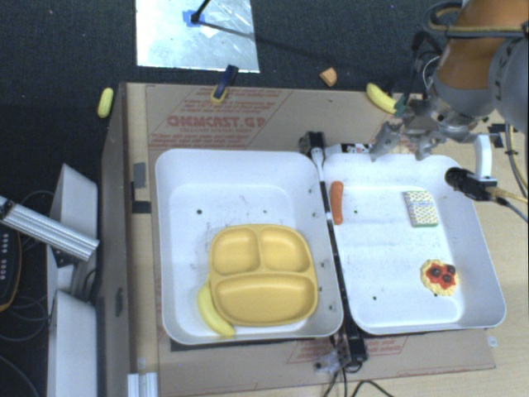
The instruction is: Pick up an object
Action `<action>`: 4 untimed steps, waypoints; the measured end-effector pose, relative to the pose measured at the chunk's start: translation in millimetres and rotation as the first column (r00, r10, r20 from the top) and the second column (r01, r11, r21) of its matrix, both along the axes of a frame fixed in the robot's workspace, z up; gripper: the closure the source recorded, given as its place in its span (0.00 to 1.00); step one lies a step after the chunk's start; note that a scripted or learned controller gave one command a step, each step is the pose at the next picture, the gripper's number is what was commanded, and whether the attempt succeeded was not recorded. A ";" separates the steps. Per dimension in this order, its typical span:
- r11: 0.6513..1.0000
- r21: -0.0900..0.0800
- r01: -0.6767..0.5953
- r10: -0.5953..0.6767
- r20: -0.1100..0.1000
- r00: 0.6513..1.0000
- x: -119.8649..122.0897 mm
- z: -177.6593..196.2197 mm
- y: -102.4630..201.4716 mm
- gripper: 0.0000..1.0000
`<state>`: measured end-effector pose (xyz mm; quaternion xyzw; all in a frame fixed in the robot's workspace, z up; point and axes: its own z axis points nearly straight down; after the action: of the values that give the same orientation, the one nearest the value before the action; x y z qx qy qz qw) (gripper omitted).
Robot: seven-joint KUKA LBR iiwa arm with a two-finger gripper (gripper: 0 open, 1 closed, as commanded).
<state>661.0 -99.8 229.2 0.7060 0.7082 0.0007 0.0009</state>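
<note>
The arm comes in from the right, its claw [405,139] hovering over the far rim of the right bin [475,304], fingers spread apart with nothing between them. In that bin, a hot dog [336,202] lies along the left wall, a patterned sponge [421,208] sits toward the far right, and a small pizza [438,276] rests nearer the front. In the left bin [178,222], a yellow divided plate [263,275] sits toward the front, with a banana [212,311] tucked against its left edge. On the counter [273,114] behind the bins lies another banana [380,98].
</note>
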 end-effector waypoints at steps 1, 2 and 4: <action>1.000 -0.001 0.002 -0.002 -0.003 1.000 -46.3 -87.5 -35.5 0.00; 1.000 0.000 0.002 -0.002 -0.001 1.000 -45.6 -86.7 -35.1 0.00; 1.000 0.000 0.002 -0.002 -0.001 1.000 -45.6 -86.7 -35.1 0.00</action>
<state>615.4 -134.9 142.5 0.7066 0.7076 0.0005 0.0008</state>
